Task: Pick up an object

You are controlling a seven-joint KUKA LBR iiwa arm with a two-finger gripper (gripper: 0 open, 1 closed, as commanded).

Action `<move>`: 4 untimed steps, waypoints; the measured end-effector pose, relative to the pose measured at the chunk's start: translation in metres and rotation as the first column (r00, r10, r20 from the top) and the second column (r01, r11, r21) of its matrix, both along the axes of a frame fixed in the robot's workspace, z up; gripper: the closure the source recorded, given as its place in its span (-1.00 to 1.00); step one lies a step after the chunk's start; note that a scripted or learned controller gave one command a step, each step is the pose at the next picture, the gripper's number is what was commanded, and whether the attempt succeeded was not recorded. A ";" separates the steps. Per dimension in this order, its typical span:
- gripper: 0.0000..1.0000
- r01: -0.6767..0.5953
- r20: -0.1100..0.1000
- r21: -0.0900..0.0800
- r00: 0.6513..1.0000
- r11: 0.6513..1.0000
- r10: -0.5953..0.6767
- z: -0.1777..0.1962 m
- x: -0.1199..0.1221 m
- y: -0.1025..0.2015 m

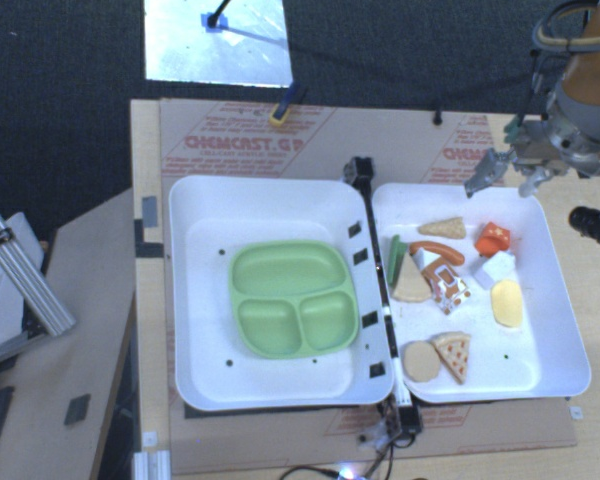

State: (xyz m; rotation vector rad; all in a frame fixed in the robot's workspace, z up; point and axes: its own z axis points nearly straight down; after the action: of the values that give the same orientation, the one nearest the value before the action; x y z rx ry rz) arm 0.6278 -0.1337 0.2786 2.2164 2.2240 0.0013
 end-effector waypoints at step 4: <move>-1.00 0.002 -0.001 0.000 1.000 1.000 -0.002 -0.194 -0.005 -0.010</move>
State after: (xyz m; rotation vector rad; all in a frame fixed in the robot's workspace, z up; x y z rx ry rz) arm 0.6226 -0.1439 0.0845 2.2194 2.2224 0.0005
